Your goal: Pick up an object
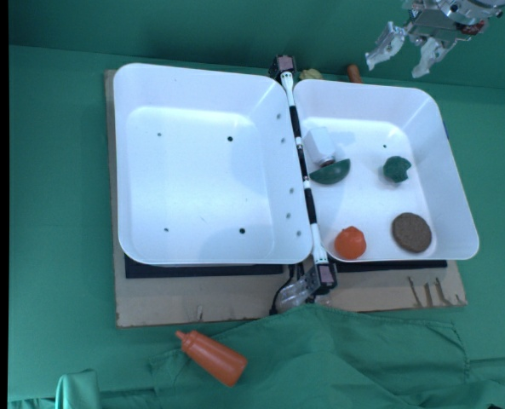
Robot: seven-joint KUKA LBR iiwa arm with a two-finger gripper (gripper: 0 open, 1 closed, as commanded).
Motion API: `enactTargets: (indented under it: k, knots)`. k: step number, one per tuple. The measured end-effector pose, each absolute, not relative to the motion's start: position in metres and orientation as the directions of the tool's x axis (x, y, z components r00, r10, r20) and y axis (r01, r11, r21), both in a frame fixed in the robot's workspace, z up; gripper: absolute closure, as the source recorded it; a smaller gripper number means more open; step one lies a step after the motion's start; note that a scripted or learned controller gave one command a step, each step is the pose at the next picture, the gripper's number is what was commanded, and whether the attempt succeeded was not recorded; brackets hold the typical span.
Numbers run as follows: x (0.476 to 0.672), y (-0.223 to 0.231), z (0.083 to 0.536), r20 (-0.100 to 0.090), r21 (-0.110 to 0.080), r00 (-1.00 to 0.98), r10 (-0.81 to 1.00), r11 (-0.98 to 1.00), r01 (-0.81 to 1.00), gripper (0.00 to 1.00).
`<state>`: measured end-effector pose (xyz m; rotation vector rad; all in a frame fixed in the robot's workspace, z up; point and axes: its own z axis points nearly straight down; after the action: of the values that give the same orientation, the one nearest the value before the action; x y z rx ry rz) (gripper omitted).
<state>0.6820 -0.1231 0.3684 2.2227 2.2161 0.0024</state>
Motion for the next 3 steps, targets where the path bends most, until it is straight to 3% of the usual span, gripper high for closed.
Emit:
enactTargets:
  k: [1, 2, 3]
  knots:
    - [0.701, -0.088, 0.390, -0.002, 0.009, -0.001, 1.000, 0.001, 1.000, 0.00]
    - [0.700, -0.136, 0.472, -0.005, 0.014, 0.006, 1.000, -0.006, 1.000, 0.00]
    - [0.699, -0.135, 0.482, -0.007, 0.014, 0.006, 1.000, -0.006, 1.000, 1.00]
